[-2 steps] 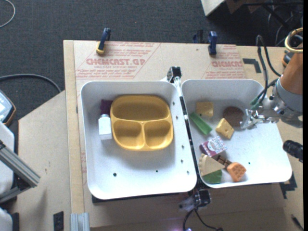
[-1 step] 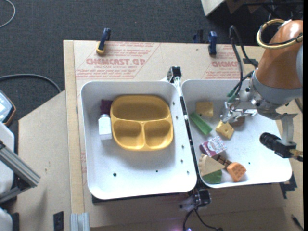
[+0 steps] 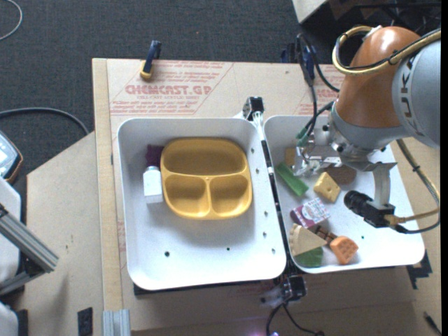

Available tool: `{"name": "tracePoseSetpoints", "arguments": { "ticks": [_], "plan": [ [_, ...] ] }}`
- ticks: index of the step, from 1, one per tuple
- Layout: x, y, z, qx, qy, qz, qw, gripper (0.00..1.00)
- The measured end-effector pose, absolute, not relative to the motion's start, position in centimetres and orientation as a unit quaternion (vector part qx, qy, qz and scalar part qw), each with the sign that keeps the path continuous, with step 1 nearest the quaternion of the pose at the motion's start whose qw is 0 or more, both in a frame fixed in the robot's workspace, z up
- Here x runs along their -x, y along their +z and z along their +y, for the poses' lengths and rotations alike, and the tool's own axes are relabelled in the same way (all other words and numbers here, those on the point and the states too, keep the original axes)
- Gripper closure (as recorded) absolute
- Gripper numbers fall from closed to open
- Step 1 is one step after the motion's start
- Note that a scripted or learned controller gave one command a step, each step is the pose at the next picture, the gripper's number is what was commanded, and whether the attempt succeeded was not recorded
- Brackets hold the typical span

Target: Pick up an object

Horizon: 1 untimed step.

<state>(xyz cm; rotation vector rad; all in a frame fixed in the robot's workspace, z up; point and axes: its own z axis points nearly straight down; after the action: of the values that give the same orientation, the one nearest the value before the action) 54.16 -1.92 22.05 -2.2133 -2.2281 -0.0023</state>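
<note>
My gripper (image 3: pixel 306 161) hangs low over the upper left part of the right bin (image 3: pixel 395 261), under the grey and orange wrist. Just below it lies a green stick (image 3: pixel 291 180), and a yellow cheese cube (image 3: pixel 326 187) sits to its lower right. Further toward the front of the same bin lie a purple packet (image 3: pixel 310 211), a beige wedge with a green end (image 3: pixel 303 241) and an orange block (image 3: pixel 343 249). The view shows nothing held in the gripper.
The left bin (image 3: pixel 133 243) holds a yellow divided plate (image 3: pixel 206 177), a small white bottle (image 3: pixel 152 185) and a dark purple item (image 3: pixel 154 152). A black cylinder with cables (image 3: pixel 367 207) sticks out of the arm over the right bin. The bulky arm covers that bin's upper right.
</note>
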Motion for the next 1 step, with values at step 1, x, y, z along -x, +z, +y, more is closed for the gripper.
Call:
{"name": "tracePoseSetpoints", "arguments": {
  "ticks": [1],
  "plan": [
    [-54.08,21.54,-3.08,0.708,0.0010,-0.707,0.001,1.00]
  ]
}}
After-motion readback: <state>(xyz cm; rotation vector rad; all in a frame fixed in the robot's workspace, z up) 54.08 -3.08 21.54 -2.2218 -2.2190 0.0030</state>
